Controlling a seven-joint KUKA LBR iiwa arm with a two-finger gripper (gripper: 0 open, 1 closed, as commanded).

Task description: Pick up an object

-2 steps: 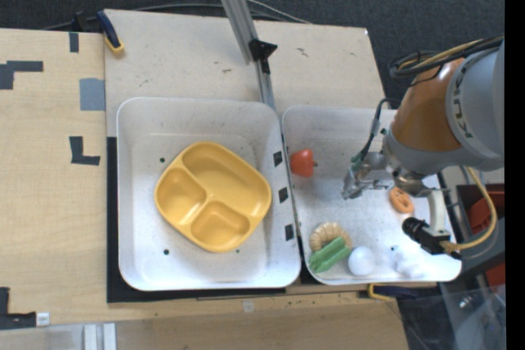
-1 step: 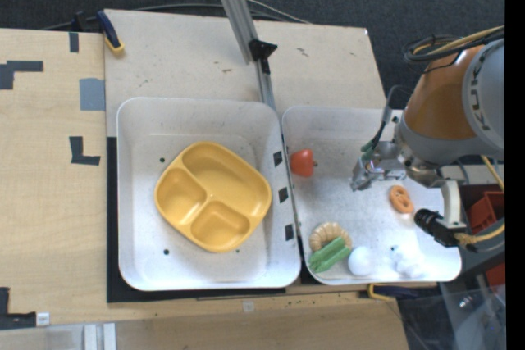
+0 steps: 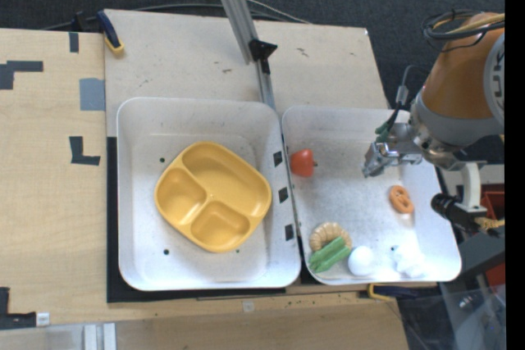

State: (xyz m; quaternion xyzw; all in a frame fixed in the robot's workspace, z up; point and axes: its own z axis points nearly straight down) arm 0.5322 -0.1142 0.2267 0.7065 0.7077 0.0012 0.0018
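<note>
My gripper (image 3: 376,164) hangs over the right bin (image 3: 328,123), near its right side, with nothing visibly held. A red tomato-like object (image 3: 302,162) lies at the bin's left wall, well left of the gripper. An orange pretzel-shaped piece (image 3: 401,198) lies just below and right of the gripper. Along the front wall sit a tan round piece (image 3: 330,234), a green bean pod (image 3: 328,256), a white ball (image 3: 361,260) and a pale white object (image 3: 408,261).
The left bin (image 3: 139,176) holds a yellow divided plate (image 3: 213,195). A slanted metal pole (image 3: 234,0) crosses the bench at the back and ends at the divide between the bins. The arm's orange band (image 3: 463,74) stands over the right bin's far right edge.
</note>
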